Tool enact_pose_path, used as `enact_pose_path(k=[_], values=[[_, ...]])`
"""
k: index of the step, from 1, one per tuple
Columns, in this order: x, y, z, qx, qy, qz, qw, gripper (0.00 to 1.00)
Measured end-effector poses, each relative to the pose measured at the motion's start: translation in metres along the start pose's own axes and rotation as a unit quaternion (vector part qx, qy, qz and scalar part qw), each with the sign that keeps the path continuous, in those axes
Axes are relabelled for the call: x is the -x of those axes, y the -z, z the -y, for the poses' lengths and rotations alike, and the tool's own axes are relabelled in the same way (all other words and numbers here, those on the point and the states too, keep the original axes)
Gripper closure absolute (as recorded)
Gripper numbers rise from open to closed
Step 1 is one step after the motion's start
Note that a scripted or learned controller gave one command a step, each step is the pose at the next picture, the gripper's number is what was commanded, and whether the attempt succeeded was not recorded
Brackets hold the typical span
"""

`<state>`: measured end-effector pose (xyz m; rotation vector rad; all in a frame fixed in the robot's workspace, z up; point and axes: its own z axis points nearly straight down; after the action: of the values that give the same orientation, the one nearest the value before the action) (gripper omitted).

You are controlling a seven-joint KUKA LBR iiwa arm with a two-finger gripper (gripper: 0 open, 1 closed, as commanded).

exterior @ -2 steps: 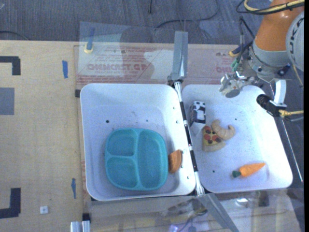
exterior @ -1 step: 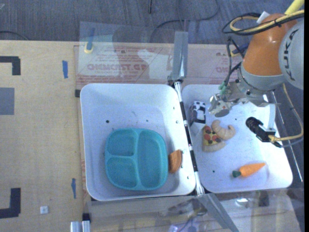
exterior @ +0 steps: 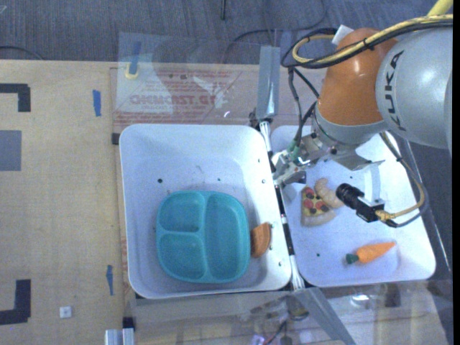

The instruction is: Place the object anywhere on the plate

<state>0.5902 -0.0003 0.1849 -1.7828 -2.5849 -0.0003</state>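
Wooden bench (exterior: 57, 192) carries two white bins side by side. Left bin (exterior: 144, 149) holds teal divided plate (exterior: 203, 236); small orange object (exterior: 261, 239) at plate's 3 o'clock, touching rim. Right bin (exterior: 410, 264) holds pizza slice (exterior: 316, 203) and carrot (exterior: 371, 252) at 5 o'clock. Gripper (exterior: 291, 167) at pizza slice's 10 o'clock; grip state cannot tell.

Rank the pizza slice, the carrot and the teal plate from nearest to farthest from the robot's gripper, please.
1. Pizza slice: right bin, just below the gripper.
2. Carrot: right bin, toward its lower right corner.
3. Teal plate: left bin, lower middle.
The carrot and the plate lie at nearly equal distances, so that order is loose.
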Motion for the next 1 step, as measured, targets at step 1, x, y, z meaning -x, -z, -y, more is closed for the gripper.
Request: enact_pose_path(k=[1], values=[[-0.0714,0.0006,-0.0019,0.000,0.066,0.000,0.9978,1.00]])
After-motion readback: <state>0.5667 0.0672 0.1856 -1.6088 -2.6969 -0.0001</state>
